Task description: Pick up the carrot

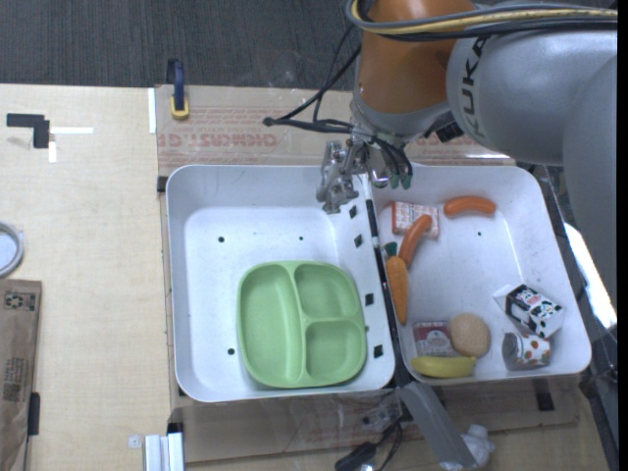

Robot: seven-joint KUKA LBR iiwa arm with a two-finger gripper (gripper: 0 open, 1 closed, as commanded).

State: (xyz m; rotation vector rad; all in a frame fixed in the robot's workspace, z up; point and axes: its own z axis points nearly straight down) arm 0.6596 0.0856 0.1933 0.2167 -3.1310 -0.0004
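The carrot (397,288) lies in the right bin (549,226) against its left wall, a sausage (415,237) touching its top. The gripper (342,183) hangs above the bins' dividing wall near the far edge, its grip state unclear.

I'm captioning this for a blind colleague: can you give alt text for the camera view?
The pincer hovers over the far end of the divider between two white bins, away from the carrot lying in the right bin beside sausages and other toy food. A green divided plate sits in the left bin.

bright even overhead light, soft shadows, mild glare on white bins (186,263), sharp focus.
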